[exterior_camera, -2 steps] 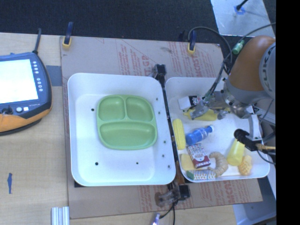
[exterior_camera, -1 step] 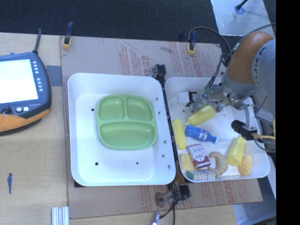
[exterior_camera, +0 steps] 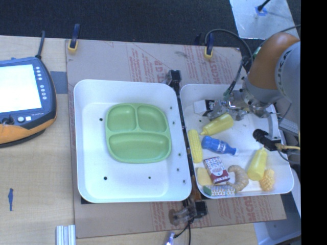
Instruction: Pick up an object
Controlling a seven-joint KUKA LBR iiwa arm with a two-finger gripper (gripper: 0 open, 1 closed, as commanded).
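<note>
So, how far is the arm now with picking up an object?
Done: the arm has reached into the right bin, and its end effector sits low at the top end of the yellow bottle. In hand: nothing visibly lifted; the bottle lies on the bin floor. Left: grasp and raise one item. The corn cob and blue bottle lie untouched; the green plate sits in the left bin.

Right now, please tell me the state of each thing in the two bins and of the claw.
Green divided plate: flat in the left bin, nothing on it.
Yellow bottle: lying tilted in the right bin, just below the claw.
Blue bottle: lying on its side.
Corn cob: lying along the right bin's left wall.
Red carton: lying flat.
</note>
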